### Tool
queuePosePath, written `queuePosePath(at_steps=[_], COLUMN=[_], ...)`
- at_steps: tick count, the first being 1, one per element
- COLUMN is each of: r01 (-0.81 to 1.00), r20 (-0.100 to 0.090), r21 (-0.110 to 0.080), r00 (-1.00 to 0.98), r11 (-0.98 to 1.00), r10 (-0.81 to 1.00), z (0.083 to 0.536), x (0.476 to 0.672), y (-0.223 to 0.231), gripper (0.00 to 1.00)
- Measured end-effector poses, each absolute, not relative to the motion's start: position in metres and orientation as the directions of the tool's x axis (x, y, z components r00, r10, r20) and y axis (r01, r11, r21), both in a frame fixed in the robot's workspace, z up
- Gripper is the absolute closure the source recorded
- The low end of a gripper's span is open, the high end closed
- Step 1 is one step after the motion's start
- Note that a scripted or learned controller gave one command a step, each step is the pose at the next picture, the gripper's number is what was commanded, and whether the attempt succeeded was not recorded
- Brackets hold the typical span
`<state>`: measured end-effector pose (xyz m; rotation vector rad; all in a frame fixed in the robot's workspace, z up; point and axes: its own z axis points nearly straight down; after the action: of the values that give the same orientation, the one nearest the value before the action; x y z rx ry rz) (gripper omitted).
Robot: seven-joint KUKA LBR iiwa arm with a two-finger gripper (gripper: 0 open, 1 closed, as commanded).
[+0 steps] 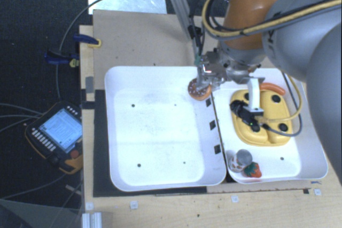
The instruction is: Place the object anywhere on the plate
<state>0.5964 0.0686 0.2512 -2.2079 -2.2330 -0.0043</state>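
Observation:
A small brown disc-shaped object (199, 91) hangs at the far right corner of the left bin (155, 131), just above its rim. My gripper (202, 83) comes down onto it from above, and its thin fingers look shut on the object's top. The yellow plate (272, 112) lies in the right bin (304, 163), to the right of the gripper and a little nearer the camera. The arm's orange band and grey wrist loom over the plate's far side.
A grey ball (243, 157) and a red and green toy (253, 170) lie at the front left of the right bin. An orange piece (273, 86) rests by the plate's far edge. Black cables cross the plate. A pendant (57, 131) sits left of the bench.

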Motion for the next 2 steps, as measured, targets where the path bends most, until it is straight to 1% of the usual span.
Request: queuePosePath(at_steps=[1, 2], r01=[1.000, 1.000], r20=[0.002, 0.003], r21=[-0.001, -0.001], r00=[-0.010, -0.010], r11=[0.010, 0.010], r10=[1.000, 1.000], z=[0.232, 0.229], x=[0.593, 0.574], y=[0.120, 0.174], gripper=[1.00, 1.00])
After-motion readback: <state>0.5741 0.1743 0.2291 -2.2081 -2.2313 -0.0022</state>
